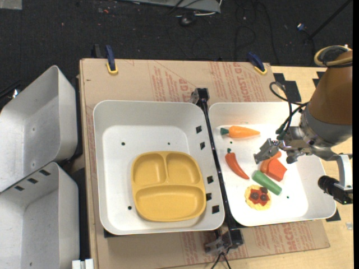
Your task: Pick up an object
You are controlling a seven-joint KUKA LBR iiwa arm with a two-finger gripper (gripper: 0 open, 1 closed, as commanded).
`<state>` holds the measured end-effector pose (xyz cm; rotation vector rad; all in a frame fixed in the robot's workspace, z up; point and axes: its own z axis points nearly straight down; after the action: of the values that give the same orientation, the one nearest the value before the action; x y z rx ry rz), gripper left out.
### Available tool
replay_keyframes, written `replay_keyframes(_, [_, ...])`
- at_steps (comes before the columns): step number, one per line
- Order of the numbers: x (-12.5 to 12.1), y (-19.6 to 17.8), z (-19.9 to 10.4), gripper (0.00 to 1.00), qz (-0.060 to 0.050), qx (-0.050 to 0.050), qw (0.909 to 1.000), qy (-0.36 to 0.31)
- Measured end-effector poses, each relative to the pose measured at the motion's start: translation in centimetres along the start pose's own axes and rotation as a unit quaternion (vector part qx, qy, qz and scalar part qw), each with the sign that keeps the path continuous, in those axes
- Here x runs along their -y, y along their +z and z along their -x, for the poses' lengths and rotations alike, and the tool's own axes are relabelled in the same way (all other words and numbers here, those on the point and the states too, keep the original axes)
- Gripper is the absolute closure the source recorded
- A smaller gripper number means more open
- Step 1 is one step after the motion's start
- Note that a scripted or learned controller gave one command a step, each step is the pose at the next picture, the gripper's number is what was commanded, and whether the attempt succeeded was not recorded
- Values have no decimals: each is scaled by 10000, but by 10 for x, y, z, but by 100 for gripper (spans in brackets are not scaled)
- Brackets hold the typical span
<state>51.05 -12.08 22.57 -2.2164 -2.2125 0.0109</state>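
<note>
The right bin holds toy foods: an orange carrot near the back, a red chili pepper left of centre, an orange block, a green piece and a small pizza slice at the front. My gripper hangs low over the orange block, coming in from the right under the arm's orange band. Its dark fingers point left, just above the block's upper edge. I see nothing between them.
The left bin holds a yellow divided plate. Black clips run along the divider between the bins. Two more white bins stand off the bench at the left. Cables trail beside the arm.
</note>
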Motion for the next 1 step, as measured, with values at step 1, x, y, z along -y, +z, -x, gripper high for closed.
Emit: replay_keyframes(1, [-2, -5, 0, 0, 54, 8, 10000, -13])
